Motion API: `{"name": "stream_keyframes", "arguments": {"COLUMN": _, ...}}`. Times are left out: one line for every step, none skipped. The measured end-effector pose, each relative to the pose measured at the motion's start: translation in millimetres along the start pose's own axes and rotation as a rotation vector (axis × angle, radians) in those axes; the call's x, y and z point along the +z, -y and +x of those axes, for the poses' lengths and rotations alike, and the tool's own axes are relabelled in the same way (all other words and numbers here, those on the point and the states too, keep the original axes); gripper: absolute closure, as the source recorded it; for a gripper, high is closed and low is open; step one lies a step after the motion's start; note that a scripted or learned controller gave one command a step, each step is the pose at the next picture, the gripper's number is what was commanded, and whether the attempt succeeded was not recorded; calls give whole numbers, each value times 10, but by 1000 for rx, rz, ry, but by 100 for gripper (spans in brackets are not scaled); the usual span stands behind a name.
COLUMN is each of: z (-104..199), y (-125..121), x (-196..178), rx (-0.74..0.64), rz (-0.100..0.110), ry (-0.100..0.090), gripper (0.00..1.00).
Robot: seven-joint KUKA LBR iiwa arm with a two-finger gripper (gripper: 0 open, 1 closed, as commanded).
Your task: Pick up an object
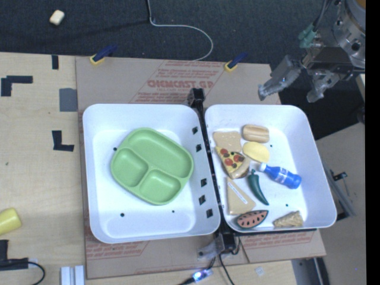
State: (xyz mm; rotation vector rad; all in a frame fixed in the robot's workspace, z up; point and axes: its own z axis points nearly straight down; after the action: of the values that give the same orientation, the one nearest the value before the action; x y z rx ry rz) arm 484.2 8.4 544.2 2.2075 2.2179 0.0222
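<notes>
White bins side by side on brown cardboard [178, 82]: left bin [95, 159] holding a green divided plate [152, 166], tilted a little; right bin [312, 159] holding a heap of toy food.

Taking the pizza slice [233, 159] in the right bin as landmark:
- just above it and touching, a tan cracker-like piece [224, 140];
- up and to its right, a bread roll [255, 133], with a yellow lemon-like piece [256, 152] directly below that roll;
- to its right, a blue and white bottle [281, 175] lying on its side;
- just below and right, a dark green pepper [257, 187], slanted;
- below, a tan wedge [238, 198] with a pale stripe;
- further below, by the near rim, a watermelon slice [251, 219], and beside that a brown crumbly piece [288, 219].

Well above and right of the pizza slice, outside the bin past its far right corner: gripper [295, 83], fingers spread apart, nothing between them, clear of every toy.

Far left of the pizza slice, beyond both bins: yellow block [9, 221] at the frame edge, small cream cube [56, 17] on the dark floor.
</notes>
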Motion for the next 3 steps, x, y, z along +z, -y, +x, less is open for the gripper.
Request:
{"name": "stream_keyframes", "arguments": {"z": 770, "y": 5, "x": 100, "rx": -5, "rz": 20, "ry": 1, "gripper": 0}}
{"name": "stream_keyframes", "arguments": {"z": 732, "y": -2, "x": -3, "rx": 1, "rz": 20, "ry": 3, "gripper": 100}}
{"name": "stream_keyframes", "arguments": {"z": 536, "y": 46, "x": 1487, "rx": 7, "rz": 36, "ry": 5, "gripper": 100}}
